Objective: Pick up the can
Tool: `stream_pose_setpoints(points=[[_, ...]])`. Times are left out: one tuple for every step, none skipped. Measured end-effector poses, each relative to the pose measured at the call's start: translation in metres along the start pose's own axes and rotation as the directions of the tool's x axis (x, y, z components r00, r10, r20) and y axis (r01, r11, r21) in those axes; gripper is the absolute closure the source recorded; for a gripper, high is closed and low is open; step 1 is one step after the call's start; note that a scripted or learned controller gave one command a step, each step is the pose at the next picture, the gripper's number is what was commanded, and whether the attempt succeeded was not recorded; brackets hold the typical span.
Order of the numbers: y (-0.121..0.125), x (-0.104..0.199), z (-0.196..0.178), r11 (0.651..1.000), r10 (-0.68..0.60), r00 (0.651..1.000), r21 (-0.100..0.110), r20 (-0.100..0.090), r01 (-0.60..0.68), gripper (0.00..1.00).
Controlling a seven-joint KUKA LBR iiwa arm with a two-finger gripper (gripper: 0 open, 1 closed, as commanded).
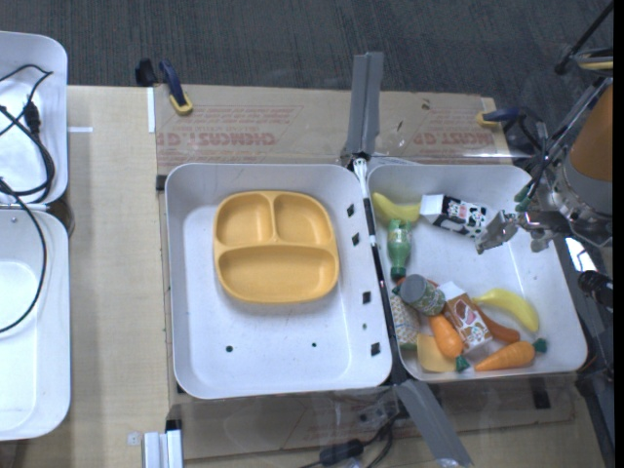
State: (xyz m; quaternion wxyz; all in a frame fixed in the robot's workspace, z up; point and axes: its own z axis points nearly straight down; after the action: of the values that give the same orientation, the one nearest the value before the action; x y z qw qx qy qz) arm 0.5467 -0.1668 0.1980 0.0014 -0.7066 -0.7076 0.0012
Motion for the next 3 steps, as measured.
stream_pose_setpoints(points=[[0.050,0.003,0.086,0.999,0.055,0.999,-0.001,0.001,-0.055,0.00],[0.051,-0.009,0.051,0.994,0.109,0.994,-0.004,0.001,-0.109,0.00],[0.086,0.016,0.105,0.996,0.090,0.996,-0.005,0.002,-0.090,0.00]])
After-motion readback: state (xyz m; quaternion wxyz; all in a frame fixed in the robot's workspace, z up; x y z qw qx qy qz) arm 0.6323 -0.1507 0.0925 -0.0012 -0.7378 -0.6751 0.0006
